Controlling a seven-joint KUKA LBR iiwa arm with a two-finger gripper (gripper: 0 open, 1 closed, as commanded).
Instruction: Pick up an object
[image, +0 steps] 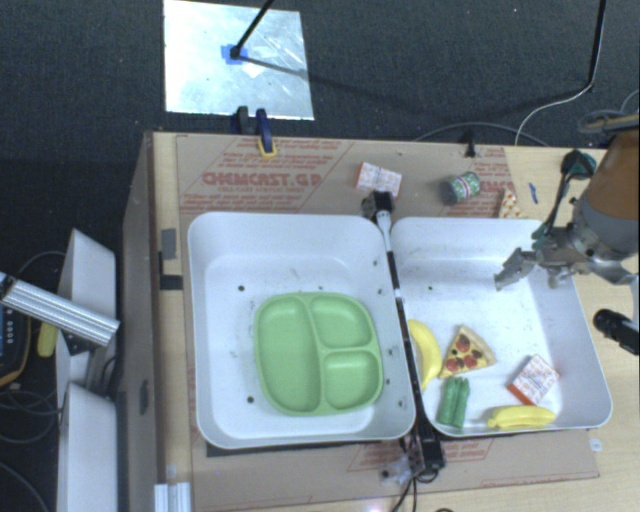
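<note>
**Grey gripper hung over the right bin, objects lay nearer the camera**

Grey metal of the arm entered from the right, and most of it was cut off by the frame edge, so only the wrist part and the gripper were visible. The gripper was above the far part of the right bin. Its two fingers were spread apart, with nothing between them. How high it was above the bin floor was hard to judge.

All objects in the right bin lay well apart from the gripper, toward the near side. A toy pizza slice lay near the middle. A yellow banana lay just beside the divider, partly hidden by the bin wall. A green toy vegetable lay below the pizza slice; its exact kind was unclear. A second banana rested at the near wall, and a small red and white packet lay just above it; its print was too small to read.

The left bin held a green divided plate.
</note>
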